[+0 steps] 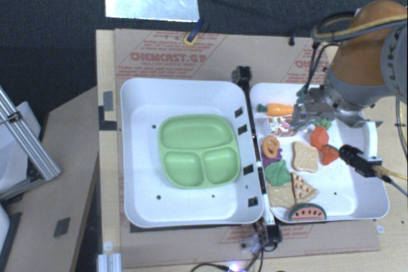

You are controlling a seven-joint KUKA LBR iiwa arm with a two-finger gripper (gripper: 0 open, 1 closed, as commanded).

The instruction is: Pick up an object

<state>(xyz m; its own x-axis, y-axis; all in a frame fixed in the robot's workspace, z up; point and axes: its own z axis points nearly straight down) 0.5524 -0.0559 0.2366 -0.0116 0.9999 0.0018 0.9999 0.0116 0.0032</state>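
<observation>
1. Right bin (376,200) is holding a clutter of toy food: carrot (280,109) at 11 o'clock, pretzel (271,147) just below it, bread slice (305,157) at centre, pizza slice (302,189) and watermelon slice (307,212) toward 6 o'clock, red pieces (324,144) toward 3 o'clock of the bread.
2. Left bin (134,137) is carrying a green divided plate (197,150).
3. Carrot is looking like the nearest target: likely light, rigid plastic, smooth and a bit slippery; best pinching across the narrow middle of its body, not the tapered tip.
4. Gripper (301,113) is sitting just at 3 o'clock of the carrot, low over the bin's upper part.
5. Claw state: cannot tell, too small and cluttered; nothing is visibly being held.
6. Arm is reaching in from 3 o'clock, orange band (370,28) high at 1 o'clock, wrist angling down toward 9 o'clock.
</observation>
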